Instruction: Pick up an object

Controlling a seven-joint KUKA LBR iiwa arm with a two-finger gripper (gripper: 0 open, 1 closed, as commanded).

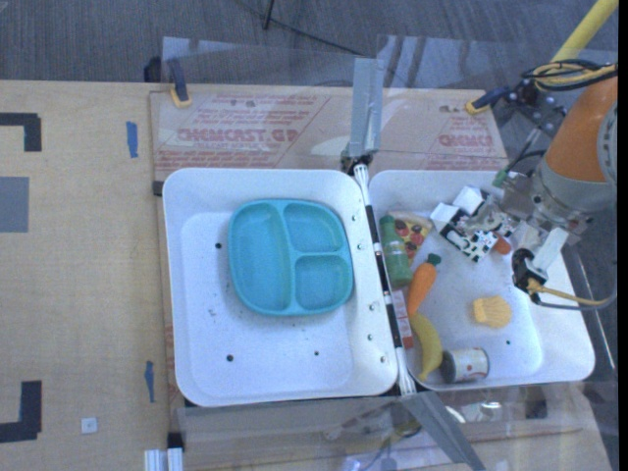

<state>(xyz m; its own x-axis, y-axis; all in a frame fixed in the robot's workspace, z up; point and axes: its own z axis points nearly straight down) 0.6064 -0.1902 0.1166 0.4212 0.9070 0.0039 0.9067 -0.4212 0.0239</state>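
The right bin [564,356] holds several objects. A green bottle [395,248] lies along its left wall, with a colourful packet [415,231] beside it. An orange carrot [422,285] sits below them, and a yellow banana [427,341] lies below the carrot. A small can [467,364] rests on its side near the front wall, and a yellow block [492,311] lies mid-bin. My gripper [473,232] hangs low over the upper middle of this bin, just right of the packet. A small red-orange item [502,246] shows at its right side.
The left bin [191,292] carries a teal divided plate [290,257]. A raised divider [378,263] separates the two bins. The arm's grey wrist and orange band [579,150] come in over the right bin's upper right corner, with cables [549,292] trailing along its right side.
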